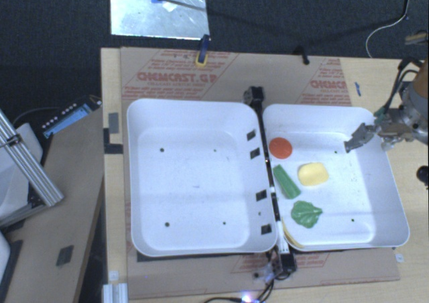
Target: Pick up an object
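Note:
The right bin (385, 208) holds several small objects in its left half. An orange-red round piece (281, 147) lies near the divider. A yellow lump (313, 174) sits just right of a green oblong piece (286, 182). A green leafy piece (306, 214) lies nearer the front. My gripper (370, 142) hangs over the bin's far right part, well to the right of the objects. Its fingers (355, 138) are spread open with nothing between them.
The left bin (144, 181) sits beside the right one, with black clips (255, 153) along the shared rim. A tan flat edge (293, 236) shows at the right bin's front left corner. Cardboard (181, 75) lies beneath both bins.

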